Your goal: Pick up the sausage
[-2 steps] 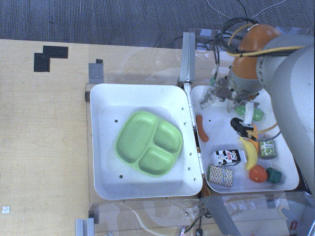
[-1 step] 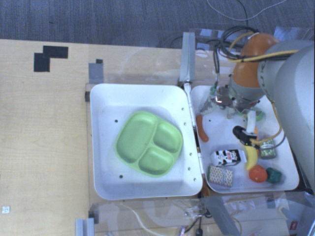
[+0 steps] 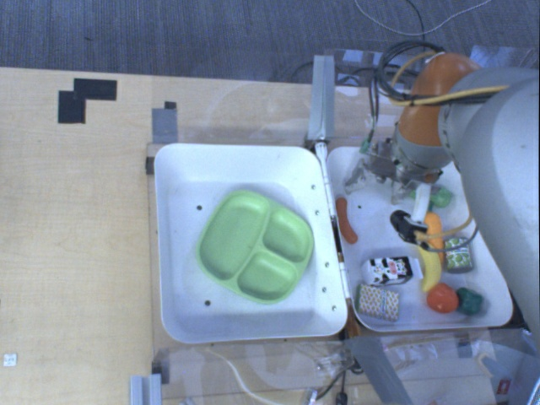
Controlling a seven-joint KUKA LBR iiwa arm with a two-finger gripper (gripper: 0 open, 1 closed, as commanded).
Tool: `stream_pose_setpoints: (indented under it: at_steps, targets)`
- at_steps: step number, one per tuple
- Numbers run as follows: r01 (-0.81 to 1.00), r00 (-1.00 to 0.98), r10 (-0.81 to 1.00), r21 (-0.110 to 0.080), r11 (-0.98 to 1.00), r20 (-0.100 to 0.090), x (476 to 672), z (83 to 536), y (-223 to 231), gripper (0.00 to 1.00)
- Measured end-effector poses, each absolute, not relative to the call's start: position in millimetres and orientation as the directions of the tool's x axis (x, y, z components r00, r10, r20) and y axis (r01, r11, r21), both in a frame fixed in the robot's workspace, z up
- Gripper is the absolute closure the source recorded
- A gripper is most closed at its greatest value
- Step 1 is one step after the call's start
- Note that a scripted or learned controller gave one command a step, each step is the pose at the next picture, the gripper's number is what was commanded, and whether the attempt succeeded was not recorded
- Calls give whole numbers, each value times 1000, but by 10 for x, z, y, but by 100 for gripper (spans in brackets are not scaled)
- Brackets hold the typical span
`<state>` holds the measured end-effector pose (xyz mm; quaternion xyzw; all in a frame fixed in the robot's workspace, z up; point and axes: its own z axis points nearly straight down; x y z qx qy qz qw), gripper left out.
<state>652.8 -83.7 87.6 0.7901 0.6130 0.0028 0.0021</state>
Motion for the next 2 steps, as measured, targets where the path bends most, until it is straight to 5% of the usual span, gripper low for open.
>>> stream_pose_setpoints:
  at_steps: [1,2]
  targets:
    - [983,184,983,8,-184,0,6611,879,-834,0]
    - [984,178,984,15,-178,2,6638,1014,-815,100]
